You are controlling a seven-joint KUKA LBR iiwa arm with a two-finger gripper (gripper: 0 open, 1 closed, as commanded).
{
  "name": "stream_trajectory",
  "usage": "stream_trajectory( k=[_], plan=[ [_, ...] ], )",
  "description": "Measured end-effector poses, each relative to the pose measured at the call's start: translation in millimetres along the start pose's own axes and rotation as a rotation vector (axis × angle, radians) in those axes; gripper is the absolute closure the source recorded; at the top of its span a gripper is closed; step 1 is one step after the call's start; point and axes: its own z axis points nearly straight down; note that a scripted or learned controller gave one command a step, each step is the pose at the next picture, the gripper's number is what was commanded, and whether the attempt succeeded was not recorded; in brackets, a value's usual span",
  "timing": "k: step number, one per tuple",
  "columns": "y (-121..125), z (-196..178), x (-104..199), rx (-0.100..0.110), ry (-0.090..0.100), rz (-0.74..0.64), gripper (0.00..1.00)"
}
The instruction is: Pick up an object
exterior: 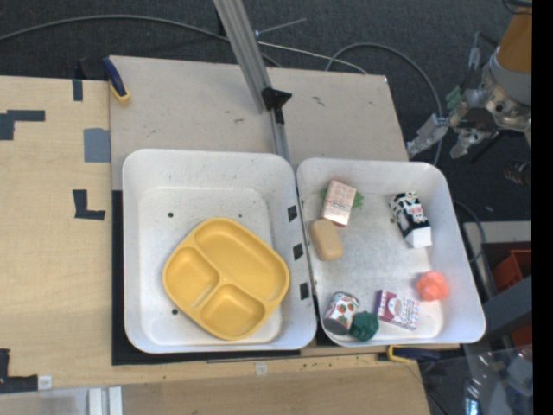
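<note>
From my feed I see the arm (516, 37) up at the far right, its orange band showing above the wrist, and the gripper (458, 128) hanging over the dark floor just beyond the right bin's (458, 199) upper right corner, well apart from anything in it. I cannot tell whether the jaws are apart or together; nothing sits between them that I can see. The right bin holds the loose objects: a small pale carton (339, 202) near the top left, touching a tan block (327, 239) just below it; a black-and-white cow-patterned piece (409, 218) toward the right wall; an orange ball-like thing (432, 285) lower right; a red-and-white carton (397, 309) beside it; and a small can (341, 310) touching a dark green lump (364, 326) along the bottom edge. The left bin (138, 232) carries a yellow divided tray (225, 277), lying flat and turned at a slant. Both bins rest on the desk (52, 258)
</note>
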Motion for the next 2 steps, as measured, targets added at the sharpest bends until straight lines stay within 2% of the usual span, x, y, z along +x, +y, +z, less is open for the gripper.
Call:
stream_trajectory(
  k=[1,2],
  plan=[
    [0,0,0,0.000,0.000,0.000,0.00],
    [0,64,6,0.006,0.001,-0.001,0.00]
  ],
)
